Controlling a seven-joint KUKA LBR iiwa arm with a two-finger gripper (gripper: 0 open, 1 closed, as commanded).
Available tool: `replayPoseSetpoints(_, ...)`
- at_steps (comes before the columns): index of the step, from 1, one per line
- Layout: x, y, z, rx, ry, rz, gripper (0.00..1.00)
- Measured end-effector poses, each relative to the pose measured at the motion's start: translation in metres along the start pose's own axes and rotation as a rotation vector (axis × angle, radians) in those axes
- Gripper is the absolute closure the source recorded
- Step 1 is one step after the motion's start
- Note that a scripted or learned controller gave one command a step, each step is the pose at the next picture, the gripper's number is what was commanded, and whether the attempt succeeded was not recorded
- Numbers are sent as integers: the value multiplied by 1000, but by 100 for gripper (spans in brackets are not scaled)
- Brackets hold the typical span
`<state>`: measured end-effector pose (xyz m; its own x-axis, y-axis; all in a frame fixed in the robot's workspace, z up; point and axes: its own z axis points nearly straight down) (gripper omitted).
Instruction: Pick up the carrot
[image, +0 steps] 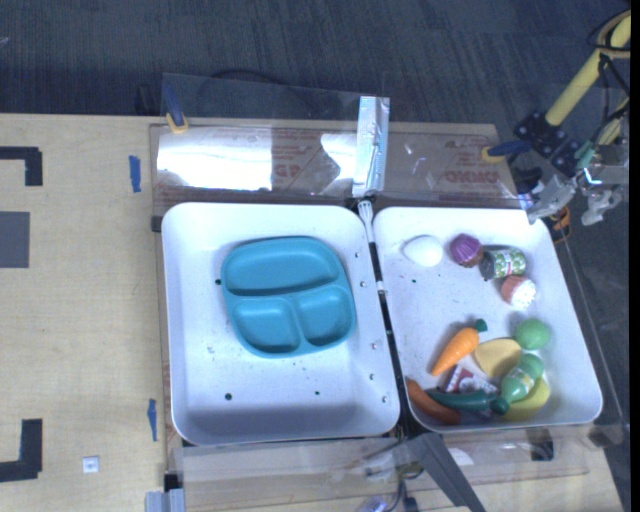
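The carrot (456, 348) is orange with a green top and lies at a slant in the lower middle of the right bin (570, 300). Its tip points toward the bin's front left, and its lower side touches a yellow food piece (497, 355). My gripper (562, 195) hangs at the far right corner of the right bin, just past its rim and well away from the carrot. Cables and the wrist hide most of it.
Around the carrot lie a white egg (423, 251), a purple onion (465, 249), a small can (503, 263), a green lime (533, 333), a red chilli (428, 400) and a dark green vegetable (470, 398). The left bin (190, 380) holds a blue divided plate (288, 294).
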<state>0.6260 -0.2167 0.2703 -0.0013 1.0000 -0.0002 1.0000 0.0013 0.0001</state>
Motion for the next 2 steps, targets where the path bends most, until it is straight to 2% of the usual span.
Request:
replayPoseSetpoints(1, 0, 1, -12, -5, -2, -2, 100)
replayPoseSetpoints(2, 1, 1, -11, -3, -2, -2, 0)
